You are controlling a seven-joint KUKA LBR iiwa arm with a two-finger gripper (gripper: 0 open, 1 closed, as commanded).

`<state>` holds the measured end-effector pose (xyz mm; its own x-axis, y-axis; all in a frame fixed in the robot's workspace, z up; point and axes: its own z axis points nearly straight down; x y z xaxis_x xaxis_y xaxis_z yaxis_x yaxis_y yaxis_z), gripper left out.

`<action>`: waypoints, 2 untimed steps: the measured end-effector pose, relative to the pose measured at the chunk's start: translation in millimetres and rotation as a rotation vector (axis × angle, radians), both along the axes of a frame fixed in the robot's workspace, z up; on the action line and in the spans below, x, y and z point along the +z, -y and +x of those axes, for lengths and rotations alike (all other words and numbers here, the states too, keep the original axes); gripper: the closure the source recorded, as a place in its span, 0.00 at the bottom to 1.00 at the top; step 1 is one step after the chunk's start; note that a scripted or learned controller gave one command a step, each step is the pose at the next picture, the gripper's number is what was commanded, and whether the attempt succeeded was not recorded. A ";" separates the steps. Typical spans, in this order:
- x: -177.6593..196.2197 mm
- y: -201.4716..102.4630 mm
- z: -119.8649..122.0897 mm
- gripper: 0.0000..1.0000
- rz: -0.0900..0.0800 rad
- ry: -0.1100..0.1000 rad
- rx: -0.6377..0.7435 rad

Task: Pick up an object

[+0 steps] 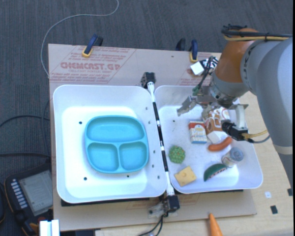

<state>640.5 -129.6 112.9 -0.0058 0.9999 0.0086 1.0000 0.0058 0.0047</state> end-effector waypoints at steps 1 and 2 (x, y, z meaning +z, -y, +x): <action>-24.5 -18.0 -59.8 0.00 -0.011 0.004 -0.006; -13.9 -18.0 -58.9 1.00 -0.011 0.006 -0.006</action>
